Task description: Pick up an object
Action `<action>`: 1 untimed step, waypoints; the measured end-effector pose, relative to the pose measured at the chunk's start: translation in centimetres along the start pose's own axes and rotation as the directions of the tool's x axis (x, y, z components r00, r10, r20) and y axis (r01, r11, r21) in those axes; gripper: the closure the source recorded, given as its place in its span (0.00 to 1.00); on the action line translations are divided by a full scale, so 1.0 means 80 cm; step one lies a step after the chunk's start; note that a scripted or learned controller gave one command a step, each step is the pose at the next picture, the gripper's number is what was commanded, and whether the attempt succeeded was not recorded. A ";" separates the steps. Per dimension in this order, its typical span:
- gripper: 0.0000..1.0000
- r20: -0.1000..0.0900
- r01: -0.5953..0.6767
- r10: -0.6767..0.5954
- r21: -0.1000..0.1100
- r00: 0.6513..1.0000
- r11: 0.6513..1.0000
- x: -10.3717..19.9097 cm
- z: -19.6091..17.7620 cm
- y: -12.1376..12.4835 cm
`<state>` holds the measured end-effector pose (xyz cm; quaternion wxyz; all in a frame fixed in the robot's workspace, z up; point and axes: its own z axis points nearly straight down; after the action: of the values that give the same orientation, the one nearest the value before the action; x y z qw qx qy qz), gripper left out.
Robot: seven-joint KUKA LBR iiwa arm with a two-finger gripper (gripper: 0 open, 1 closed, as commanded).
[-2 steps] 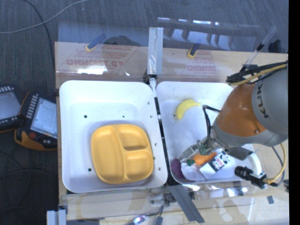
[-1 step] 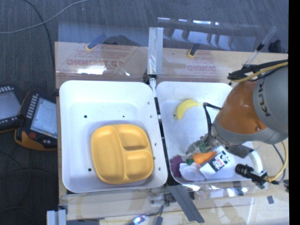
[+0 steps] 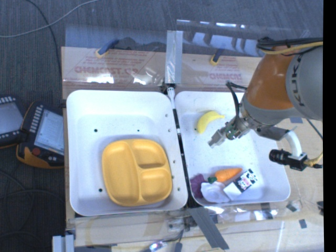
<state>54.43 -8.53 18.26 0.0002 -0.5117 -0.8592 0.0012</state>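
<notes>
In the right bin (image 3: 265, 154) a yellow banana (image 3: 208, 120) lies near the far left corner. An orange carrot (image 3: 227, 175), a black and white carton (image 3: 245, 181), a purple item (image 3: 197, 183) and a white object (image 3: 214, 192) cluster by the near wall. My gripper (image 3: 226, 135) hangs above the bin floor just right of and below the banana, apart from it. Nothing shows between its fingers.
The left bin (image 3: 86, 119) holds a yellow divided plate (image 3: 137, 170). A clear wall and cardboard stand behind both bins. A handheld pendant (image 3: 39, 135) lies on the floor at the left. A black cable plug (image 3: 286, 157) hangs off the arm at the right.
</notes>
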 end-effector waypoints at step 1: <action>0.00 0.000 -0.001 0.001 0.001 1.000 1.000 0.000 0.000 0.000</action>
<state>54.42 -8.56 18.26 0.0003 -0.5120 -0.8590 0.0015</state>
